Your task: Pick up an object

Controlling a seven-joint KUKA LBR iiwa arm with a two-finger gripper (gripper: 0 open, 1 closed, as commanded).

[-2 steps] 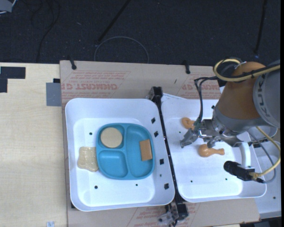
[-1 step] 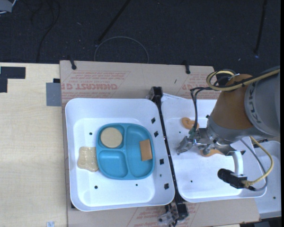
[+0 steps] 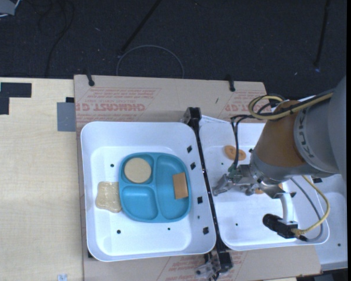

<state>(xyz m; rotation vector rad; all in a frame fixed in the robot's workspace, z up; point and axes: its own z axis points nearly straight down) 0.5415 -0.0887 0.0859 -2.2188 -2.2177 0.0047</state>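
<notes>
stage: pick not yet made | my gripper [image 3: 222, 184] low in right bin [image 3: 245, 239], jaws: cannot tell | nearest object: orange piece [image 3: 234, 153] at my 1 o'clock, apart | left: close on it, lift

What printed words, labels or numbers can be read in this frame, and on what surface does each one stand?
"CHEMCREST C.P.": my best reading of red print seen upside down and blurred on the cardboard sheet behind the left bin.
More red print on the cardboard's front edge below the bins: too small and blurred to read.
Blue divided plate, right bin and arm: I can make out no text.
</notes>
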